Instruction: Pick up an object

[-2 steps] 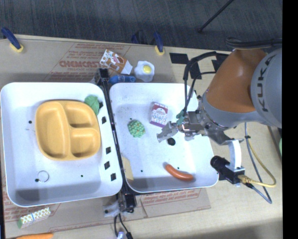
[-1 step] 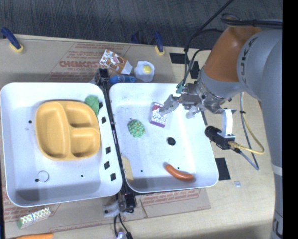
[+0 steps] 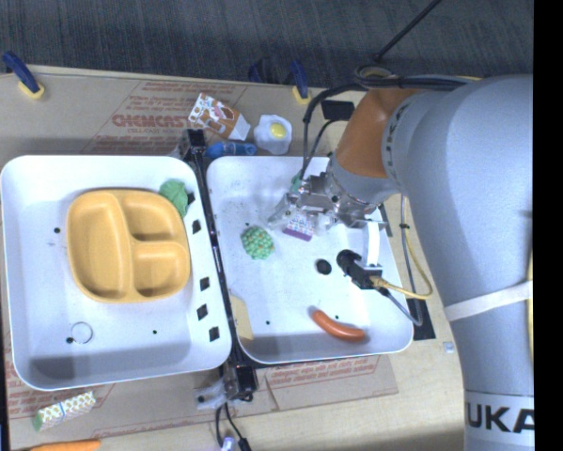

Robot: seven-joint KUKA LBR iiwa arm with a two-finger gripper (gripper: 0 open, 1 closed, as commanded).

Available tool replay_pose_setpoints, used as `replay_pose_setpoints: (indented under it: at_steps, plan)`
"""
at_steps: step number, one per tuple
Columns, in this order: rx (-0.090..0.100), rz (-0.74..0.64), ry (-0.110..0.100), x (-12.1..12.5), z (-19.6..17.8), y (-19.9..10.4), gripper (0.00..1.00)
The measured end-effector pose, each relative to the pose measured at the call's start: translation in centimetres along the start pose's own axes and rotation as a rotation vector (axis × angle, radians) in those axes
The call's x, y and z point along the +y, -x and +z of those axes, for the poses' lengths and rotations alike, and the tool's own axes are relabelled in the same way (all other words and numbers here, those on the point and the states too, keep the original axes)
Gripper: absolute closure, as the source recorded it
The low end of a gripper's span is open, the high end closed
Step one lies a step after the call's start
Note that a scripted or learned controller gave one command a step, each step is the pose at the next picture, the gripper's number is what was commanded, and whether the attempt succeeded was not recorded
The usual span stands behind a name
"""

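Candidate object: a small purple-and-white packet [image 3: 303,225] lies in the upper middle of the right bin [image 3: 290,341], directly under the tool head; it appears the likeliest target.
Other pickable things: a green knobbly ball [image 3: 257,242] sits just left of the packet, apart from it; an orange sausage-shaped toy [image 3: 337,325] lies near the bin's front wall; a small dark round piece [image 3: 323,268] rests between them.
Pincer: the pincer [image 3: 311,203] is low over the packet, reaching in from the right; its state cannot be told, since the wrist hardware hides the tips.
Arm: the grey arm [image 3: 469,214] with its orange band [image 3: 366,139] slants down into the right bin.
Step in hand: judged as the descent or closing stage of a grasp; nothing is visibly lifted.
Next move: it calls for a firm closure on the flat packet, then a straight lift clear of the bin wall.
Left bin: the left bin [image 3: 27,346] holds a yellow divided tray [image 3: 126,242] with a green lump [image 3: 176,194] at its far corner.
Worktop: the worktop [image 3: 149,116] beyond the bins carries a yellow-and-white piece [image 3: 274,132].
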State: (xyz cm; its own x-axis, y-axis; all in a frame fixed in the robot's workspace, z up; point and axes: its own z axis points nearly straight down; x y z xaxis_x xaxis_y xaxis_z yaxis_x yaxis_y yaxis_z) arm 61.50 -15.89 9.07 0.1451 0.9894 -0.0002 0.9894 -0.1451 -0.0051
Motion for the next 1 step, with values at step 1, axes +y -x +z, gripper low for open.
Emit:
replay_pose_setpoints:
  at_steps: [1]
  plan:
    - [0.0, -0.005, -0.002, 0.03, -1.05, -0.03, 1.0]
